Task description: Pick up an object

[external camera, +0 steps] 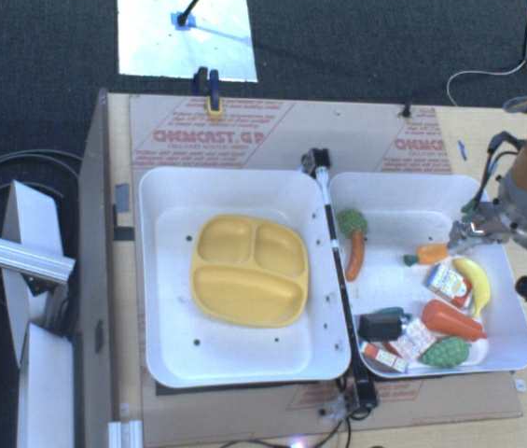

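My gripper [462, 233] hangs over the right bin [389, 203], near its right wall. Just to its left lies a small orange carrot [431, 253] with a green end, close to the gripper tip; whether they touch I cannot tell. Below that are a white and red carton [447, 284], a yellow banana [477, 284] and a bigger orange-red vegetable [451, 320]. A green broccoli piece [352, 220] and a red sausage [354, 255] lie at the bin's left side.
At the right bin's front lie a black object [381, 326], small cartons [401, 343] and a bumpy green item [446, 353]. The left bin [165, 250] holds a yellow divided plate [249, 271]. A black clip [318, 162] sits at the divider's far end.
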`<control>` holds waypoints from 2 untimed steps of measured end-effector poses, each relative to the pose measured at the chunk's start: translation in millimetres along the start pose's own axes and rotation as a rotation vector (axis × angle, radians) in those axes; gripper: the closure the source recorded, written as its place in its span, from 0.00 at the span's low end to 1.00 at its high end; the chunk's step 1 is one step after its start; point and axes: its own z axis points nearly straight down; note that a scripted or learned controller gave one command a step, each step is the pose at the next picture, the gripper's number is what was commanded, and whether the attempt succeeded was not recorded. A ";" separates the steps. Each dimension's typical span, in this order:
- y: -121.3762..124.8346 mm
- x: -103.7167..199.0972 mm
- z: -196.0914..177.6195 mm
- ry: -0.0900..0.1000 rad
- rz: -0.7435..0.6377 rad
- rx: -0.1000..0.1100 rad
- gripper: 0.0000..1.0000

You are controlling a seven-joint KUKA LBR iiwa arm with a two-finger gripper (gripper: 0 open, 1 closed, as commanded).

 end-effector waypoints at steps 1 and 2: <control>0.1 1.0 0.5 0.001 -0.001 0.001 0.00; 39.0 53.2 63.1 0.003 -0.003 0.002 0.00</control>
